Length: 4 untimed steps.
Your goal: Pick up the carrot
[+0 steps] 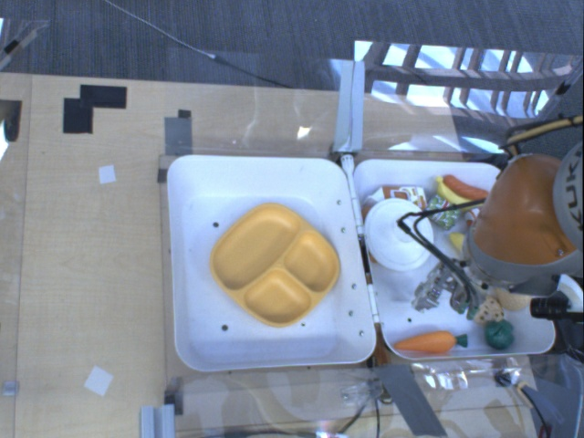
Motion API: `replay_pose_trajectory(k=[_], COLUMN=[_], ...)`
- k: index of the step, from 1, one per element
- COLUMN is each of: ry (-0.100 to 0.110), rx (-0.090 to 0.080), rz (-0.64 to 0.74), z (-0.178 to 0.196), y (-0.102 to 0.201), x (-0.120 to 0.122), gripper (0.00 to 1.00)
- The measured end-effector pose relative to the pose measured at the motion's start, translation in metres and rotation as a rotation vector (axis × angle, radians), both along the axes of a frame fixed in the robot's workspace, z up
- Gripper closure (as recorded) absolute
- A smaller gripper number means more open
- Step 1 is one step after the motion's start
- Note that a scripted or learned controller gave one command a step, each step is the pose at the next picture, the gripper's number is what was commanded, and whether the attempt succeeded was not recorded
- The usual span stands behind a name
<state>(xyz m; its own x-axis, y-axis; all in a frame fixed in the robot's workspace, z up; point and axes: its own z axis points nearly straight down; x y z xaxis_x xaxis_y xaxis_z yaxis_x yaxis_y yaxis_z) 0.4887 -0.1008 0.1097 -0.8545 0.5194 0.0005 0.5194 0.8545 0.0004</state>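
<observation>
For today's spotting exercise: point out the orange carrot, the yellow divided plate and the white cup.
Orange carrot (425, 342), camera view, mid-body.
Yellow three-compartment plate (276, 263), camera view, central ridge.
White round cup (394, 233), camera view, top.

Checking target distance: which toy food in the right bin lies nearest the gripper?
The carrot, orange, lying along the bin's near edge just below the gripper; the banana lies at the far edge.

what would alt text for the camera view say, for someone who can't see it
An orange carrot lies at the near edge of the right white bin, with the robot arm's end effector hovering just above it amid other toy food. The left bin holds a yellow divided plate.
</observation>
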Motion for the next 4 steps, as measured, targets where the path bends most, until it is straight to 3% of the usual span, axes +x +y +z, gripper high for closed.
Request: replay_pose_trajectory(k=[2, 3, 4], ry=[-0.007, -0.024, -0.012], rx=[-0.004, -0.008, -0.002], rz=[0.210, 0.724, 0.477], z=[-0.020, -0.019, 0.077], y=[0.013, 0.003, 0.076], x=[0.002, 0.007, 0.007], gripper=[1.00, 1.00, 1.00])
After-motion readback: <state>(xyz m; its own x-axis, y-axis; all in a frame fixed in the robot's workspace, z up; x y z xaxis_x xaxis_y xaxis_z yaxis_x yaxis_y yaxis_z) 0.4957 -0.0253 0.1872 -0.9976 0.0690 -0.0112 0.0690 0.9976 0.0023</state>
